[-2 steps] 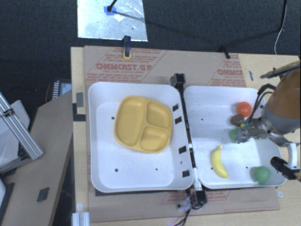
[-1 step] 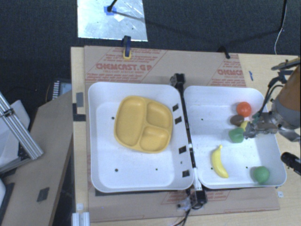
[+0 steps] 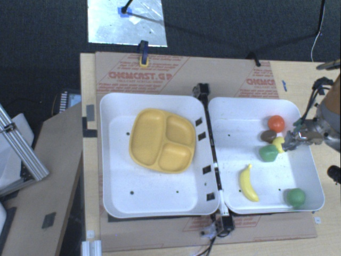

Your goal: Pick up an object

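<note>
In the right bin [image 3: 234,116] lie several toy foods: an orange ball [image 3: 276,123], a brown piece [image 3: 268,136], a small yellow piece [image 3: 278,141], a green piece [image 3: 268,153], a banana [image 3: 248,183] and a green ball [image 3: 295,197]. My gripper [image 3: 291,141] reaches in from the right edge and sits low by the small yellow piece, just right of the green piece. Nothing shows between its fingers.
A yellow divided plate [image 3: 161,140] lies in the left bin [image 3: 114,196]. A black divider with clips [image 3: 209,148] runs between the two bins. Cardboard [image 3: 160,73] lies under both bins, and a silver sheet [image 3: 127,15] lies beyond the bench.
</note>
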`<state>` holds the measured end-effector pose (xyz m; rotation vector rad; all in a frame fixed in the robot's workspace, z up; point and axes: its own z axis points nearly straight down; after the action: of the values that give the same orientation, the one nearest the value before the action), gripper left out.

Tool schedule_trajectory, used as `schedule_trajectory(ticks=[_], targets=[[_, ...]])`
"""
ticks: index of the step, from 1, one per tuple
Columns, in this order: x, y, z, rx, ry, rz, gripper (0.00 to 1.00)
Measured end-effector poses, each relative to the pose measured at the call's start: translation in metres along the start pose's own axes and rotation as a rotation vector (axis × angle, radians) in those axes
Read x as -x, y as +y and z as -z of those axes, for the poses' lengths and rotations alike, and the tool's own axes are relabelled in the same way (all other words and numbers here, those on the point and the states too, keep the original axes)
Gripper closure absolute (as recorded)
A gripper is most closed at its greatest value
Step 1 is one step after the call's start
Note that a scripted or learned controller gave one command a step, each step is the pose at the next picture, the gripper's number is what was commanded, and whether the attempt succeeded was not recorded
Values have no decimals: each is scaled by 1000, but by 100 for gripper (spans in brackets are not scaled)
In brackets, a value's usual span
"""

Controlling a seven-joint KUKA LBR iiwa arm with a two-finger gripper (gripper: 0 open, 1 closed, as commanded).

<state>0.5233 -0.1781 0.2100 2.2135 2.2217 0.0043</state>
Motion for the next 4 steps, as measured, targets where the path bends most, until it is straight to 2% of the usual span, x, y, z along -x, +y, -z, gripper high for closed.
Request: schedule_trajectory(ticks=[1, 4], targets=[[-61, 16, 5, -3, 2, 5, 100], [-220, 54, -9, -3, 3, 7, 100]])
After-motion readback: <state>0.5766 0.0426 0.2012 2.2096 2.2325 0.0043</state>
